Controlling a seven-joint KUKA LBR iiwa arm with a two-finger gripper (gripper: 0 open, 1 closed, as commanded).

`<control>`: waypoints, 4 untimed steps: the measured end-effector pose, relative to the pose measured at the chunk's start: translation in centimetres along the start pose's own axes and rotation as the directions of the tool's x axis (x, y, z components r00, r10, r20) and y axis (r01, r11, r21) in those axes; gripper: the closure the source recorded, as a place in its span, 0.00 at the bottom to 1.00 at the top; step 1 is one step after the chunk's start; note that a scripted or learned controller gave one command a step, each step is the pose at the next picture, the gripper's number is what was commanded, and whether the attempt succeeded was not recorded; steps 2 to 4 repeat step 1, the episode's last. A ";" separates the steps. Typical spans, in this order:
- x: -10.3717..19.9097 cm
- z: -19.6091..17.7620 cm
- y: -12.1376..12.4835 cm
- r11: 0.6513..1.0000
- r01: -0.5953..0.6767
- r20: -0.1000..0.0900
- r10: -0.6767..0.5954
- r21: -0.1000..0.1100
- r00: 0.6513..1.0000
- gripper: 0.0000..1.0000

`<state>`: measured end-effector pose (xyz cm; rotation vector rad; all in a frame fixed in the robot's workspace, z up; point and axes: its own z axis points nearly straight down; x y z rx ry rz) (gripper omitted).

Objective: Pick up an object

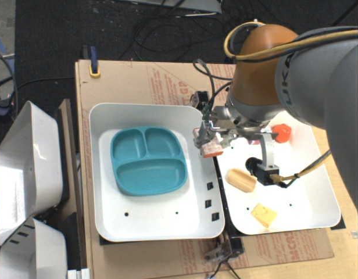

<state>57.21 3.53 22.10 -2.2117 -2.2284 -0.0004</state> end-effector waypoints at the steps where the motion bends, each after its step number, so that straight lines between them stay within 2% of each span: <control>1: 5.8 0.2 -0.7 1.000 0.001 0.000 -0.001 0.001 1.000 1.00; 4: 5.8 0.2 -0.7 1.000 0.001 0.000 -0.001 0.001 1.000 1.00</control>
